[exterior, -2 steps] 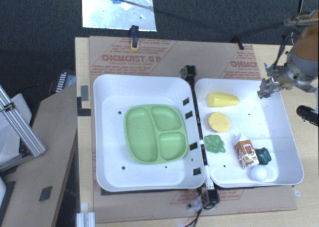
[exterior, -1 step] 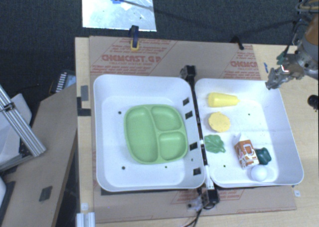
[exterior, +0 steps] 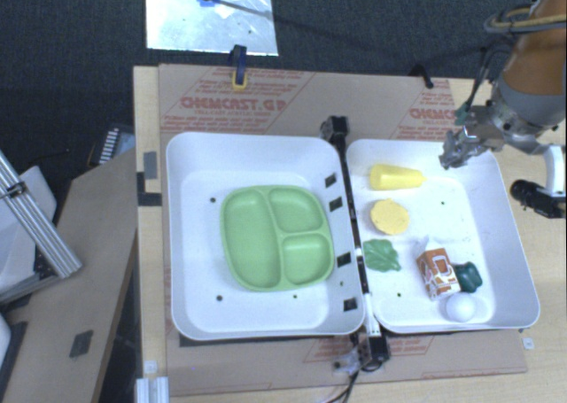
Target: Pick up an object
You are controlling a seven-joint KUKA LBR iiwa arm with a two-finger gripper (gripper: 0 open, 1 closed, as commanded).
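I have the end effector point(exterior: 454, 151) sitting over the far right part of the right bin point(exterior: 505, 215), just above its far rim, with the grey arm point(exterior: 532, 73) and its orange band coming in from the right. From this slanted overhead angle the tip is small and dark, and I cannot tell whether it is spread or pressed together. I see nothing pinched in it.

In the right bin I count 6 things. A yellow wedge-shaped piece point(exterior: 394, 177) lies at the far end, just left of the end effector and apart from it. Nearer to me is a round yellow piece point(exterior: 390, 215), and nearer again a green leafy piece point(exterior: 382, 255), both along the bin's left side. Toward the near right corner an orange and white carton point(exterior: 438, 272) stands tilted, with a dark green object point(exterior: 469, 277) touching its right side and a white ball point(exterior: 461, 307) just in front of both.

The left bin point(exterior: 190, 215) holds a green divided plate point(exterior: 270, 237) with 3 compartments, lying flat near its middle.

Both bins rest side by side on a brown cardboard sheet point(exterior: 266, 100) that covers the counter point(exterior: 532, 339). Beyond the far edge a shiny silver sheet point(exterior: 213, 3) lies on the dark floor.
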